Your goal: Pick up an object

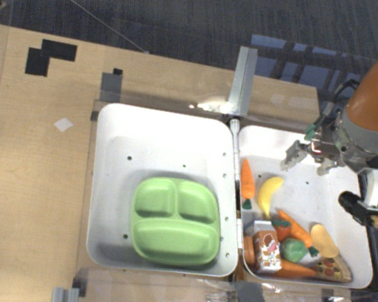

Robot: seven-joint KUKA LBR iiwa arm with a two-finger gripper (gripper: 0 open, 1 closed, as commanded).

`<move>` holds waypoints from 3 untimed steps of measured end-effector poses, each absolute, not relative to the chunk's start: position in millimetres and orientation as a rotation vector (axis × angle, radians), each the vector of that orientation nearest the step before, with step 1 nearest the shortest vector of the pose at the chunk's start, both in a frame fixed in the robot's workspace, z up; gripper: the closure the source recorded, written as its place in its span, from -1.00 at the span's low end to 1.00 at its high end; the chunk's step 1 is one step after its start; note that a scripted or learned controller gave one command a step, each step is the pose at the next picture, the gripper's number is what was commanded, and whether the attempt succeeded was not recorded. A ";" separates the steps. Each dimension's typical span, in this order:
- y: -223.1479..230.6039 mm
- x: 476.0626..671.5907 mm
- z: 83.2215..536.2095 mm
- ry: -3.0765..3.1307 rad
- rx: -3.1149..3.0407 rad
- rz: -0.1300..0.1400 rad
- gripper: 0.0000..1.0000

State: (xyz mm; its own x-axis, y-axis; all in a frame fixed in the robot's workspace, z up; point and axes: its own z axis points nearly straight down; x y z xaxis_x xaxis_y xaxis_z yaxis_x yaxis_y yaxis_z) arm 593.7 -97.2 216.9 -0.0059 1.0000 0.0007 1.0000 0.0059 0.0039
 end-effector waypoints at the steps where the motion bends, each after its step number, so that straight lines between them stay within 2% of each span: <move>1: -105.5 610.8 94.1 2.278 2.155 0.008 -1.00; 2: -89.5 569.3 91.9 2.228 2.195 0.018 -1.00; 3: -86.0 572.6 104.8 2.227 2.192 0.032 1.00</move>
